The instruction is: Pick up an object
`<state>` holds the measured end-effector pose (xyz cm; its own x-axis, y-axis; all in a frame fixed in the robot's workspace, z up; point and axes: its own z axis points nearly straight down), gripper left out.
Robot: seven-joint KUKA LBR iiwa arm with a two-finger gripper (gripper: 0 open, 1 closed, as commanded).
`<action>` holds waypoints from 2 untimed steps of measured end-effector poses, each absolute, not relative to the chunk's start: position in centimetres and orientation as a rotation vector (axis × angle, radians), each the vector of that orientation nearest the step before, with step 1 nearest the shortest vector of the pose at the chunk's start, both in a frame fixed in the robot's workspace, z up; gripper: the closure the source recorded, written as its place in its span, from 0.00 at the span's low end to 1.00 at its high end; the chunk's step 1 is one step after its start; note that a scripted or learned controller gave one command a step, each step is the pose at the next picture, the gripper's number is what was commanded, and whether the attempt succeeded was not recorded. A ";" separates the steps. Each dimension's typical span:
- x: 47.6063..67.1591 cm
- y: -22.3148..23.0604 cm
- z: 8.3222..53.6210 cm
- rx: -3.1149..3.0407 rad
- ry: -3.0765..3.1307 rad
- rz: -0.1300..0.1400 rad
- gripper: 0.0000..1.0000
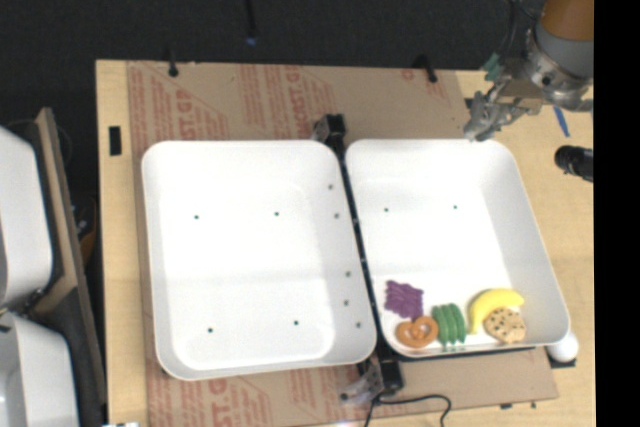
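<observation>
Gripper [487,122] hung over the far right corner of the right bin [520,205], nothing between its fingers as far as I could see.

My arm [565,5] came in from the upper right, orange band above the wrist. Whether the fingers were parted or closed I could not tell; they were small and dark against the bench. The objects lay well apart from it, clustered at the near edge of the right bin: a purple piece [404,296], an orange pretzel [416,332], a green piece [450,323], a yellow banana [497,301], a cookie [505,324] touching the banana. The left bin [240,175] sat beside.
</observation>
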<state>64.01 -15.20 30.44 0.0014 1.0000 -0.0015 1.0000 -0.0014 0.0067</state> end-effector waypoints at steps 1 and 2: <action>63.5 -16.6 29.3 2.223 2.219 -0.001 1.00; 65.1 -19.6 26.1 2.225 2.220 -0.004 1.00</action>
